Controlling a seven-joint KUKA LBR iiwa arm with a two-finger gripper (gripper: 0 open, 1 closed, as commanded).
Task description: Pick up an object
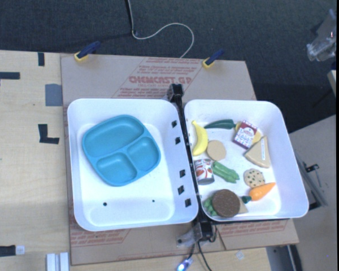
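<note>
The right bin (282, 123) holds all the small toy food, so the object to pick must come from there: a banana (199, 138) lies along the inner wall, with a dark green pod (219, 123) just above it, a round tan biscuit (216, 149) touching its lower end, and a small can (204, 171) below that. More to the right are a red box (245, 133), a pale wedge (259, 152), a green pickle (225, 171), a spotted cookie (253, 177), a carrot (261, 191) and a brown burger patty (225, 202) near the front wall. They lie loose and close together, probably so that a program can try many different grasps. The left bin (79, 196) carries only a blue divided plate (121, 149), lying flat, which I think is too wide and low to be an easy choice. Both bins sit on a cardboard sheet (158, 78) fixed by a yellow clamp (87, 50) and a blue clamp (213, 57), I suppose so that nothing slides when the arm pushes. A pale blurred shape at the upper right, well apart from the bins, seems to be the gripper (322, 41); it is too blurred to tell how far open it is, and I see nothing held in it. In my judgement, no object is lifted yet, and the carrot or the red box, which have some free space around them, look easier to take.
</note>
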